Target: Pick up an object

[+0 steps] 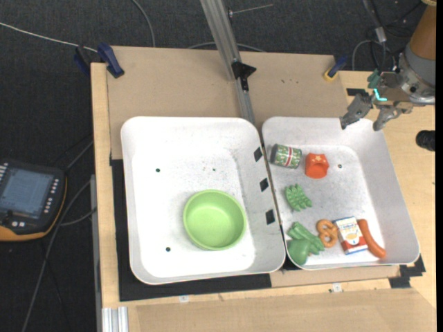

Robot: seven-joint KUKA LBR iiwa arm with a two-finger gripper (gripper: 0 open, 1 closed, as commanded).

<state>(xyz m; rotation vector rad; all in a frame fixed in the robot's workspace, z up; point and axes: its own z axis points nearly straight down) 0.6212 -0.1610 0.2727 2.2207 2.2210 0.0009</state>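
Observation:
My gripper [365, 118] hangs open above the far right corner of the right bin [387, 185], with nothing between its fingers. Below and to its left in that bin lie a green can [286, 156] on its side and a small red block [316, 166]. Further toward the front are a green leafy toy [297, 198], a larger green toy [302, 241], a brown pretzel [326, 232], a small white carton [350, 235] and an orange sausage-shaped piece [372, 241]. All of these lie apart from the gripper.
The left bin [159, 158] holds a light green bowl [214, 219] near its front right. A metal pole [221, 33] slants down to the gap between the bins. Blue clamps [109, 61] sit at the bench's back edge. A handheld pendant [28, 199] lies at far left.

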